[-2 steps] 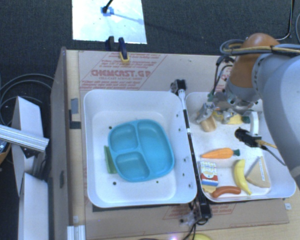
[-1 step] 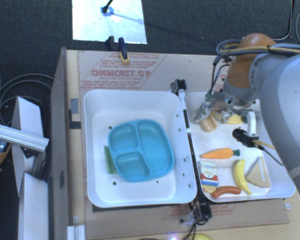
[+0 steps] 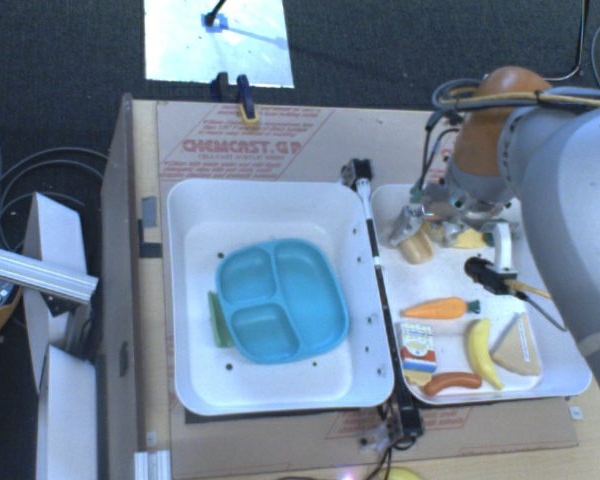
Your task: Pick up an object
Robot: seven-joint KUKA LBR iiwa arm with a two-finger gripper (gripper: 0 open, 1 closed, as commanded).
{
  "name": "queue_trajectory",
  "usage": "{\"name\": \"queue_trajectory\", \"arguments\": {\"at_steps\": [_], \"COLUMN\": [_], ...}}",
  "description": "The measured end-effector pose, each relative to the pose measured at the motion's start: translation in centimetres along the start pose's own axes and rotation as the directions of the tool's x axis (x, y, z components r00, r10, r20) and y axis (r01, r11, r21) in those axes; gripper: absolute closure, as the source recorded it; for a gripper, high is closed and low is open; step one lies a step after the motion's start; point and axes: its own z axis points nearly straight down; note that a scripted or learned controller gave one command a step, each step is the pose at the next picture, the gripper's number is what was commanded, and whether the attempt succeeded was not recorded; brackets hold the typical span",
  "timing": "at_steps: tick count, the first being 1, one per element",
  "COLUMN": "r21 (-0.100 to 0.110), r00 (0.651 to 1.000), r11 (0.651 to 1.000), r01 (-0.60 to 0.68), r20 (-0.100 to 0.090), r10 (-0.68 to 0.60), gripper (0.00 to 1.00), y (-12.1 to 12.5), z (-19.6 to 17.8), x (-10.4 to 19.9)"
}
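- Hovering low at the far end of the right bin (image 3: 570, 368) with the gripper (image 3: 412, 220) just above a tan toy food piece (image 3: 417, 249) (bread or potato, hard to call).
- Spread or pressed together? Cannot tell from this angle.
- Nothing seen pinched; resting on the bin floor, close to the dividing wall.
- Risky spot: could clip that wall going down, or nudge the rounded piece aside and close on air.
- Could also catch the small yellow piece (image 3: 468, 238) just beside and end up with neither.
- Further off: carrot (image 3: 438, 309), banana (image 3: 480, 353), sausage (image 3: 450, 382).
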Motion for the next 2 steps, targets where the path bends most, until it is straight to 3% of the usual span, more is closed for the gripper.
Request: {"name": "queue_trajectory", "arguments": {"at_steps": [1, 2], "r21": [0.002, -0.001], "r00": [1.000, 1.000], "r11": [1.000, 1.000], "r01": [-0.001, 0.000], "r20": [-0.012, 0.000], "r10": [0.001, 0.000], "gripper": [0.00, 0.00], "y": [0.03, 0.02], "z": [0.07, 0.00], "x": [-0.69, 0.12]}}
